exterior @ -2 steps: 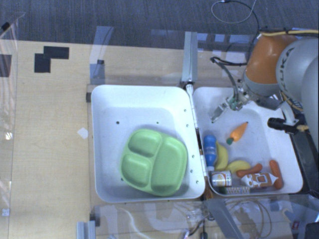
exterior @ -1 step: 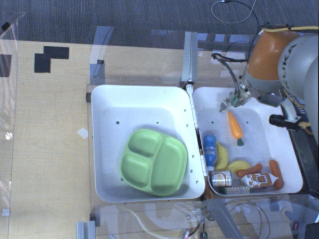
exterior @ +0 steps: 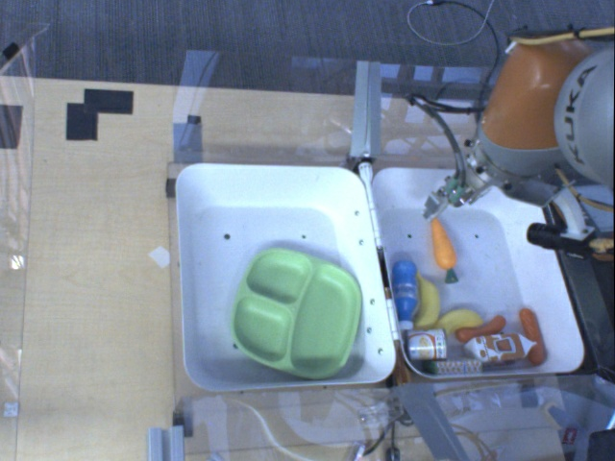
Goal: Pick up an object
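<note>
A pale wooden bench (exterior: 96, 257) is carrying two shallow white bins, sitting side by side and touching along their inner rims. The left bin (exterior: 207, 209) is lying nearer the bench's middle and the right bin (exterior: 514, 238) is lying toward the arm's side. Black square markings (exterior: 98, 110) are showing on the bench top at its far left corner.

Bright, even overhead light, soft shadows, mild blur, glare on clear panels.

Claw (exterior: 448, 200) above carrot (exterior: 442, 246)
</note>
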Available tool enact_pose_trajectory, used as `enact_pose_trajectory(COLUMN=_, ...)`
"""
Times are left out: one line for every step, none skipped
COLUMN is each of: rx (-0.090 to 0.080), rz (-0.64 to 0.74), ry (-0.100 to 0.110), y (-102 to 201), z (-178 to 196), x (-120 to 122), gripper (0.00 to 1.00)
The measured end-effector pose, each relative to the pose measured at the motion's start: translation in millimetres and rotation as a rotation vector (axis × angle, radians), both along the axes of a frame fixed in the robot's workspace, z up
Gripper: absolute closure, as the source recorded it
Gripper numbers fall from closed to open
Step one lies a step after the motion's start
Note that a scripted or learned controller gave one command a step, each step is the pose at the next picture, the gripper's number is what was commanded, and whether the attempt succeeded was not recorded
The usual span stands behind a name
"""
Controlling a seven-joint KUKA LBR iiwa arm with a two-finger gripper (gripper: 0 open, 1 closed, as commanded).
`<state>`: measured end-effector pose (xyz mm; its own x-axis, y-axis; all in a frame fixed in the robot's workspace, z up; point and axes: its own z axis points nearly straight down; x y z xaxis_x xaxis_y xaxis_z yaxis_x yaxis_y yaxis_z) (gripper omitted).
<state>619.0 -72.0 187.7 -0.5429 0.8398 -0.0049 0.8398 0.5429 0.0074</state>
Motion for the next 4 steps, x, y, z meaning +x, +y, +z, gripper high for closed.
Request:
enact_pose_trajectory(rx=0.000, rz=0.000, ry=0.000, y=-0.2, z=-0.4, x=-0.1, gripper=0.00)
enact_pose_trajectory(rx=0.000, rz=-0.080, ry=0.004, y=-28.6, z=-61.2, x=-56.1, gripper=0.00)
enact_pose_trajectory(rx=-0.002, rz=0.066, ry=0.000, y=-32.8, z=-7.9, x=-45.5, gripper=0.00)
enact_pose_trajectory(rx=-0.004, rz=0.098, ry=-0.008, y=-57.4, z=-97.2, x=-33.6, gripper=0.00)
